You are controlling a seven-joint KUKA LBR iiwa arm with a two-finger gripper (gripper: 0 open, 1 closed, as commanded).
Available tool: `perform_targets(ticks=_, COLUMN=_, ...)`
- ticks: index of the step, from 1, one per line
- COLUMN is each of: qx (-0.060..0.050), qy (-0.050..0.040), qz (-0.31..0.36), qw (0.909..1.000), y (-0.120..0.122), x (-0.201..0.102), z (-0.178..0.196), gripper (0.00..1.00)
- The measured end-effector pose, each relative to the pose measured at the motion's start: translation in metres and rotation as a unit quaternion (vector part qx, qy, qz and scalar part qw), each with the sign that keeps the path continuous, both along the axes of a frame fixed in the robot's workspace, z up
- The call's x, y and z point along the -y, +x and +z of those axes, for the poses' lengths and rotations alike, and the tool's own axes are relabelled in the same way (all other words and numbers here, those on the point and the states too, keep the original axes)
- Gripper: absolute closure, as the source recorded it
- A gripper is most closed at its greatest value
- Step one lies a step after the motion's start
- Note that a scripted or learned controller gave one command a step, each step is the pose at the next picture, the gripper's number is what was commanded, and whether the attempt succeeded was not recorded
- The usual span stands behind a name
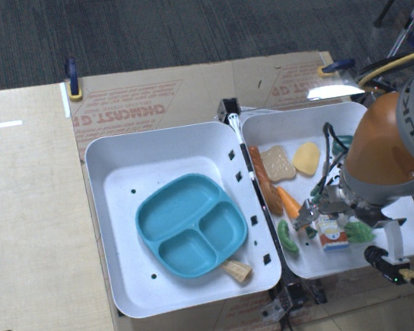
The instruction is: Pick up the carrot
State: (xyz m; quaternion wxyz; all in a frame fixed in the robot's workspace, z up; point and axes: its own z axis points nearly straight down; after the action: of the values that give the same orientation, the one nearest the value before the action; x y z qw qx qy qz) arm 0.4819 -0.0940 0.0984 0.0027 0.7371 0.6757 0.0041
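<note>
End effector [307,219] grip state unclear; carrot [290,203] sits just up-left of it. Center over carrot, avoid sausage [265,183].

We see the pincer [307,219] low in the right bin [389,249], just at 4 o'clock of the carrot [290,203]; a blue tray [191,226] fills the left bin [121,212].

The carrot [290,204] lies in the right bin [402,236], apparently touching the sausage [265,183].
</note>
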Motion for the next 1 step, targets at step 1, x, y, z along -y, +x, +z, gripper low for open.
perform_targets(ticks=1, qx=-0.004, qy=0.0011, qz=-0.192, qw=0.9813, y=0.0446, x=0.0055, z=-0.0012, gripper=0.0)
